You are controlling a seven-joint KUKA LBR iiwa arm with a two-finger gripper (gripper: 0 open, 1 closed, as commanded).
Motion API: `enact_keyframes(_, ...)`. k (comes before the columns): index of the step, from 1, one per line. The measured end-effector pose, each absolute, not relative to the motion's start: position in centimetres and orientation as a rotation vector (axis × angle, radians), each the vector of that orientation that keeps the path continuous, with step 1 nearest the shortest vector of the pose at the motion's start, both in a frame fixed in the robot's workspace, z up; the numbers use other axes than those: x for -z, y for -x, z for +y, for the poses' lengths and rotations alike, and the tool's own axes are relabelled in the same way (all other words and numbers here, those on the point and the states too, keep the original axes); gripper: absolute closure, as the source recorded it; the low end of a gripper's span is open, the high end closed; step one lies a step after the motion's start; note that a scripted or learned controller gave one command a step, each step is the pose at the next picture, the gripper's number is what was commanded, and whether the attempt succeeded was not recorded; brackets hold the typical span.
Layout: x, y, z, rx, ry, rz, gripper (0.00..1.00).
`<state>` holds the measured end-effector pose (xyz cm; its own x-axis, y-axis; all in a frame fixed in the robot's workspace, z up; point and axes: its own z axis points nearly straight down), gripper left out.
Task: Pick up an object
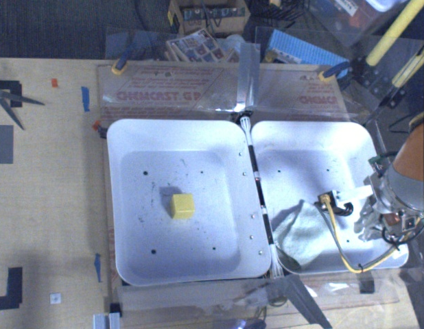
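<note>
Whether the jaws of the gripper (383,226) were open I cannot tell. They hung over the right bin (315,142), near a grey cloth (300,233); a yellow block (183,205) lay in the left bin (130,142).

The arm (411,163) is cut off by the right edge. The gripper (380,221) is too blurred to read its stance.

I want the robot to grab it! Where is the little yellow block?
The yellow block lies near the middle of the left bin, far from the gripper over the right bin.
</note>
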<state>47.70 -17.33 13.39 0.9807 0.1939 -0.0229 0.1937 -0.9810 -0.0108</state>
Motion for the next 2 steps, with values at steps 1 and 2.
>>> enact_keyframes(1,-14.05,-47.68,-17.44,-0.046,3.116,-0.304,1.00)
enact_keyframes(2,-14.72,-47.68,-17.54,-0.055,3.115,-0.303,1.00)
